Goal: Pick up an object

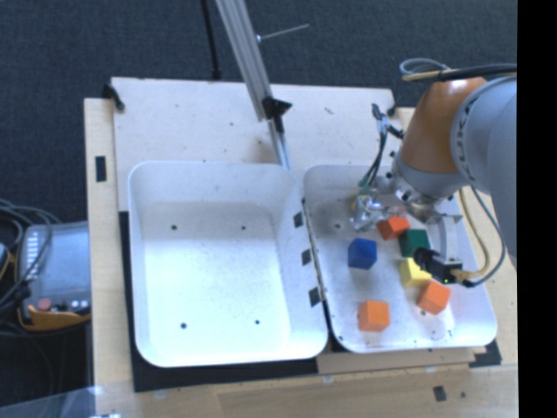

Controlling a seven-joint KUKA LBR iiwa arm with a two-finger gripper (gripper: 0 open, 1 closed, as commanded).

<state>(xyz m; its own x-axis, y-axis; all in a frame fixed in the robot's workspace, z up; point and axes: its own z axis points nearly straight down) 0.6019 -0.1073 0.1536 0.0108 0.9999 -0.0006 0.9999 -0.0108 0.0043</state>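
The right bin (334,200) holds several small blocks. A blue cube (362,253) lies near its middle, and an orange block (393,227) sits beside a green one (413,240). A yellow block (412,273) and an orange cube (433,297) lie toward the right wall. Another orange cube (374,314) rests near the front. My gripper (367,210) hangs low in the back part of this bin, just above and left of the orange block and behind the blue cube. The grey arm with its orange band (435,133) covers the bin's back right corner.
The left bin (209,259) stands alongside, sharing a raised divider (313,264) with the right one. A slanted metal pole (248,50) reaches down to the back of the bench between the bins. Cables (474,268) trail over the right bin's right side.
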